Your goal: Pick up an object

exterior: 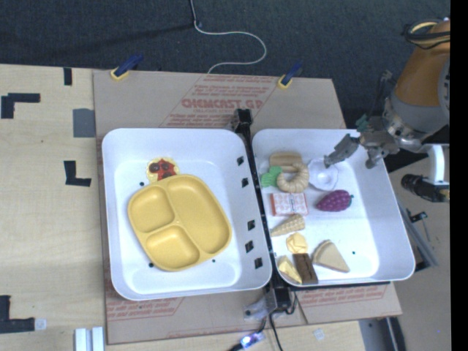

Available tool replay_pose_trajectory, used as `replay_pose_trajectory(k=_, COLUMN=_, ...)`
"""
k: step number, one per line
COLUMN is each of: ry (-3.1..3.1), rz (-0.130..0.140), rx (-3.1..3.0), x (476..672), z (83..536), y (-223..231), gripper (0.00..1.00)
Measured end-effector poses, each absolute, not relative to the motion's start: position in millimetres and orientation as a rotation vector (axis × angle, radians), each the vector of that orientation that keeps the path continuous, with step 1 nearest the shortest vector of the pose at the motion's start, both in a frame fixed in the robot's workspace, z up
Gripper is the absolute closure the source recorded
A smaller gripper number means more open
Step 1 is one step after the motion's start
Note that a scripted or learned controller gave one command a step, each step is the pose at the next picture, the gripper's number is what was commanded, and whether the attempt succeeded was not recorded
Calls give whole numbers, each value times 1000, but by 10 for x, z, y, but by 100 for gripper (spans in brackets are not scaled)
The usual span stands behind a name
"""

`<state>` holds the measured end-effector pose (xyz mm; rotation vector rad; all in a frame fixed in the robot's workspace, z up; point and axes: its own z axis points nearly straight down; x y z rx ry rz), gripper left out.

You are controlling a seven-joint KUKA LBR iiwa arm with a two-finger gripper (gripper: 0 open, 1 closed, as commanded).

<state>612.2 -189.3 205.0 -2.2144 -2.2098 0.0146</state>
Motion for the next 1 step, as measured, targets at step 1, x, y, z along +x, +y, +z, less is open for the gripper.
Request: replay_pose_trajectory(k=1, ry=-2222, rz=2, rx=-2219, x=6152, z=2142, y=-1888, gripper=0)
